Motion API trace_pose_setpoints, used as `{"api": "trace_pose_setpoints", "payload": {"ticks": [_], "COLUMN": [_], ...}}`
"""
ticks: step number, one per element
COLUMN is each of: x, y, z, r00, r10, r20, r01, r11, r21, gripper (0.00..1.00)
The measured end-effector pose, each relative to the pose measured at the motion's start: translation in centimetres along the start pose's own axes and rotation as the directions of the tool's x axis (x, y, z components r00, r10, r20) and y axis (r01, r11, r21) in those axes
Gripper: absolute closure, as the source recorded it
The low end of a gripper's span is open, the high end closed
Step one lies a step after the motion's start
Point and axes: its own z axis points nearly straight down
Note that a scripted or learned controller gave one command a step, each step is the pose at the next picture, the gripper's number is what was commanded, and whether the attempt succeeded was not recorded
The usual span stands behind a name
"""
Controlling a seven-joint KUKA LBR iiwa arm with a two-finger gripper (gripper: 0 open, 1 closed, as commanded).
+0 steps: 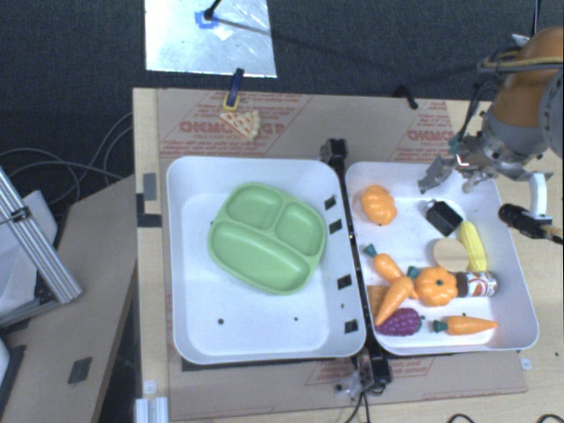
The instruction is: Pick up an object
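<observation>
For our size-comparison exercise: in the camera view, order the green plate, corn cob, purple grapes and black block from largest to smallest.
1. green plate
2. corn cob
3. purple grapes and black block look alike in size, so unranked.

A green divided plate (267,236) is sitting in the left white bin (198,324), a bit tilted. Behind the bins, a shiny metal sheet (210,26) is lying flat, and a small yellow-and-blue thing (236,104) is resting on the cardboard-covered bench (291,117).

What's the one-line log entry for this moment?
arm: gripper above right bin's far edge | grasp: none seen | right bin: toy food, pepper, pumpkin, corn | left bin: green plate
</observation>
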Motion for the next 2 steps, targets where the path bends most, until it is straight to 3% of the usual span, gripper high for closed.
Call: {"api": "trace_pose_setpoints", "payload": {"ticks": [1,2], "x": [-0.2,-0.1], "y": [1.1,1.2], "z": [5.2,7.6], "r00": [1.0,1.0], "r10": [-0.004,-0.005], "r20": [0.0,0.001], "r01": [0.004,0.005], "r11": [1.0,1.0], "r21": [-0.001,-0.002], "gripper": [0.0,0.0]}}
